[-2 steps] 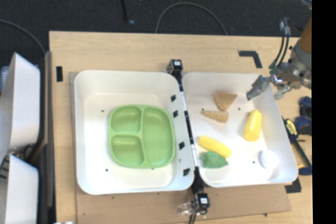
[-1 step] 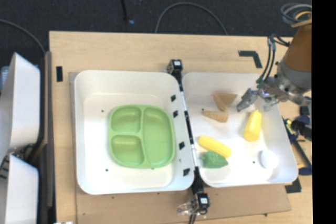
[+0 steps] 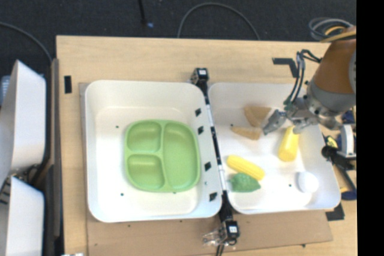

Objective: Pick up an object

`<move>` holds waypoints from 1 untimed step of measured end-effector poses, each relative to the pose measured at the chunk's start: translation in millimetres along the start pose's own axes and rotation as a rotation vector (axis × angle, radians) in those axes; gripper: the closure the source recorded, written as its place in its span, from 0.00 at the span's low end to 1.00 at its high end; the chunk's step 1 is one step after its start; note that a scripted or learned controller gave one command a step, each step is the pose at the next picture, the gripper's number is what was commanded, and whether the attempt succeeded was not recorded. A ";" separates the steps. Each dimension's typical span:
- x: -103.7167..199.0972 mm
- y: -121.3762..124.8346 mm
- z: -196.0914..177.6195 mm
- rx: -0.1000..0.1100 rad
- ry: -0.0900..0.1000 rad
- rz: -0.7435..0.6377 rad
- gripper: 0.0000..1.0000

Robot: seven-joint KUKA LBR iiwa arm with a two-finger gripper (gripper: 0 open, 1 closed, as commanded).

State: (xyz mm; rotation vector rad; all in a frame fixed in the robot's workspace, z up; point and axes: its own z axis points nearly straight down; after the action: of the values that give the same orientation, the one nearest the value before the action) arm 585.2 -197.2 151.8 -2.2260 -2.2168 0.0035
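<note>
Two shallow white bins sit side by side on the wooden table (image 3: pixel 144 57). At centre-left of the frame, the left bin (image 3: pixel 102 99) holds a green divided plastic tray (image 3: pixel 162 154). At right, the right bin (image 3: pixel 240 96) holds a yellow plastic bottle (image 3: pixel 288 144), a tan wedge-shaped piece (image 3: pixel 257 114), a yellow corn cob (image 3: pixel 245 166), a green leafy piece (image 3: pixel 244 183) and a small white round object (image 3: pixel 306 181). The jaws (image 3: pixel 288 120) hang spread just above the bottle's top, pinching nothing.

Table (image 3: pixel 138 57) is looking like pale matt wood, plywood-ish. Both bins (image 3: pixel 102 111) are looking like smooth white plastic with a soft sheen. The green tray (image 3: pixel 162 156) is coming across as matt plastic, and the yellow bottle (image 3: pixel 288 145) and corn (image 3: pixel 245 167) as smooth plastic too. The tan wedge (image 3: pixel 258 114) is looking dull, maybe foam or wood. Arm (image 3: pixel 336 72) shell's looking satin orange and grey.
</note>
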 end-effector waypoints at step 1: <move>2.6 2.5 50.0 -0.005 0.006 -0.004 0.00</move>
State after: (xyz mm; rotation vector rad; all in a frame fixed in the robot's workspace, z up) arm 587.6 -194.7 101.8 -2.2211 -2.2207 -0.0096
